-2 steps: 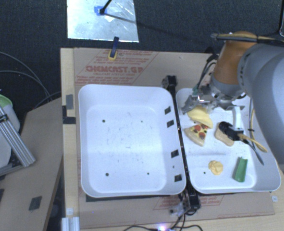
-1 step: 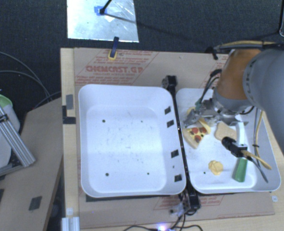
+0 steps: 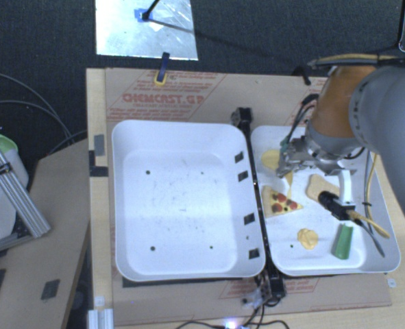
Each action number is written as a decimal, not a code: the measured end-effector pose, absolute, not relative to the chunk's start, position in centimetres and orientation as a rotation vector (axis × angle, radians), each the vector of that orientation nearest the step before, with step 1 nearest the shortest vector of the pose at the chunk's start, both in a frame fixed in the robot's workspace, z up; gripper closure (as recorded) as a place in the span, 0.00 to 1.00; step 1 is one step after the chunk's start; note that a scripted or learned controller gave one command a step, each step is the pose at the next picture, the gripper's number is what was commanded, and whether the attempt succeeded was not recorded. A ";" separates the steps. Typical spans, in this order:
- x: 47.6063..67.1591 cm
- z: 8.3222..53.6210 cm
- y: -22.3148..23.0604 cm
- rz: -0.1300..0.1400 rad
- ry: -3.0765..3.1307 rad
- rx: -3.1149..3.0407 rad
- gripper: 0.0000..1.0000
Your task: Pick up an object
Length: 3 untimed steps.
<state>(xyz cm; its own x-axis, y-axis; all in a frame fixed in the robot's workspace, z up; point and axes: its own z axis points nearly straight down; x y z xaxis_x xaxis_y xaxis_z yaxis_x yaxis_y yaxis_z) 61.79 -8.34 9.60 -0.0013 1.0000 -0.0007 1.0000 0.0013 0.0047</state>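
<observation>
The right bin (image 3: 325, 269) holds several small items. A pizza slice toy (image 3: 281, 201) with red dots lies near its left wall. A pale yellow piece (image 3: 270, 159) sits at the back left, partly under my gripper (image 3: 286, 167). A tan piece (image 3: 318, 185) lies to the right of the gripper. A small yellow lump (image 3: 308, 238) and a green stick (image 3: 342, 242) rest near the front. My gripper hangs low over the back left of this bin, just above the pizza slice and beside the yellow piece. Nothing is visibly held.
The left bin (image 3: 181, 197) is a shallow white tray beside the right one, joined to it by a black clipped divider (image 3: 251, 190). The grey arm with its orange band (image 3: 336, 108) covers the back right corner. A shiny sheet (image 3: 146, 18) lies beyond the bench.
</observation>
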 end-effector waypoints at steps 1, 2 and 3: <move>56.8 8.4 -12.0 -0.004 2.219 2.226 1.00; 48.3 8.7 -10.2 -0.004 2.224 2.226 1.00; 55.7 19.1 2.4 0.026 2.237 2.195 1.00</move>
<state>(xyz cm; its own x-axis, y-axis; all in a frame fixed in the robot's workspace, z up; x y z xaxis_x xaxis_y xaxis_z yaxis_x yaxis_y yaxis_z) 55.65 2.40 19.06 -0.0192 0.9998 0.0061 0.9997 0.0191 0.0170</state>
